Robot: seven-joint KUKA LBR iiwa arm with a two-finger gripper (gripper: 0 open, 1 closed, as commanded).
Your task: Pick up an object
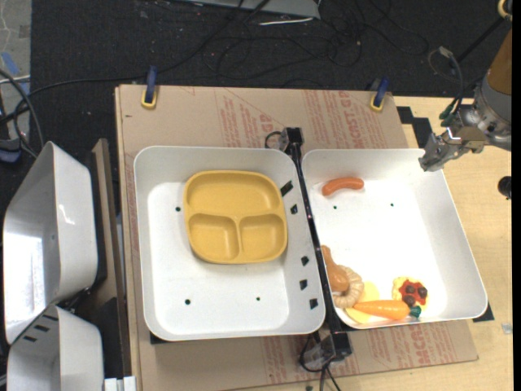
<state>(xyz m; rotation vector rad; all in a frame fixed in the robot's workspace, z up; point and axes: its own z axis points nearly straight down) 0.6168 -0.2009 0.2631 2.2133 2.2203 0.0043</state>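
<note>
Plate (236, 217), yellow with 3 compartments, sits in the left bin (163, 300). In the right bin (456, 243) we see a sausage (342, 186) near the far end and a carrot (381, 308) at the near edge. The claw (433, 156) hovers over the bin's far right corner; we cannot tell its opening.

Yellow divided plate (236, 217) in left bin (159, 300); two clamps (149, 94).

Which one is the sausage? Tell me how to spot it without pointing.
Find the right bin, the one without the yellow tray. The sausage lies alone near its far left corner, close to the divider between the bins. It is a small, curved, orange-red link, apart from the food pile at the near edge.
</note>
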